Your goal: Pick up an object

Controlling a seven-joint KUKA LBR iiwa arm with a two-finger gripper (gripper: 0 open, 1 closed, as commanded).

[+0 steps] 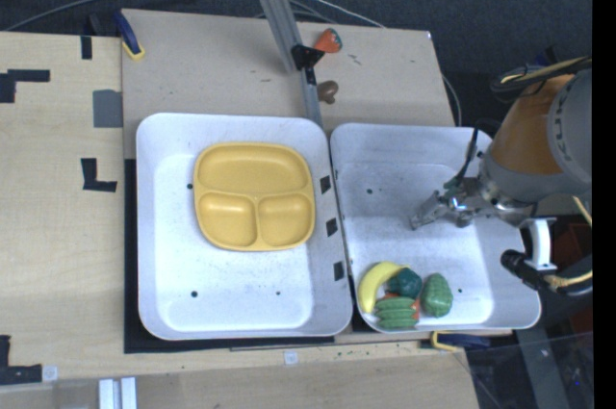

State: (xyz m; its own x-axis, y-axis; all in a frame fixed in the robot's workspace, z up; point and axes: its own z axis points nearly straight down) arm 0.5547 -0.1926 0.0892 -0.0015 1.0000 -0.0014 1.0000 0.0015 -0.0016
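We count two white bins on the desk (58,234) — the left bin (154,301) and the right bin (385,147). In the left bin we see one yellow plate (255,195), divided into three compartments. In the near corner of the right bin we count a cluster of toy foods — one yellow banana (376,280), one dark green piece (406,283), one green vegetable (437,294), and one red-and-green piece (396,310). One arm (539,142) reaches in.

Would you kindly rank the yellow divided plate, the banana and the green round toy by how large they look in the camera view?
1. yellow divided plate, by far the largest
2. banana
3. green round toy: close to the banana in size, and both are partly overlapped in the pile, so this order is unsure.
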